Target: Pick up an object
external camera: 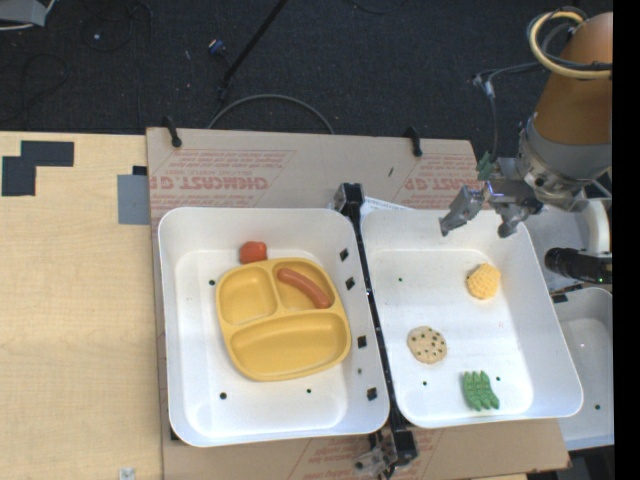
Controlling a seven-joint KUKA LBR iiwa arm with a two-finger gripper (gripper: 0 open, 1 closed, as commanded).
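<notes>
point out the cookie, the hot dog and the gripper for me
cookie (427, 345), camera view, middle of its top face, in the right bin
hot dog (305, 286), camera view, middle of the sausage, in the yellow tray's upper right compartment
gripper (482, 214), camera view, midway between its two spread fingertips

Dark cable-strewn floor (300, 48) behind a pale wooden benchtop (70, 318).

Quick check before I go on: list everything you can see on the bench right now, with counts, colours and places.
bins: 2, white, side by side on the bench
divided tray: 1, yellow, in the left bin
hot dog: 1, red-orange, in the tray's upper right compartment
tomato-like piece: 1, red, left bin, at the tray's upper edge
corn: 1, yellow, right bin, upper right
cookie: 1, tan with dark chips, right bin, centre
green vegetable: 1, green, right bin, lower right
gripper: 1, grey, open, above the right bin's far edge
</notes>
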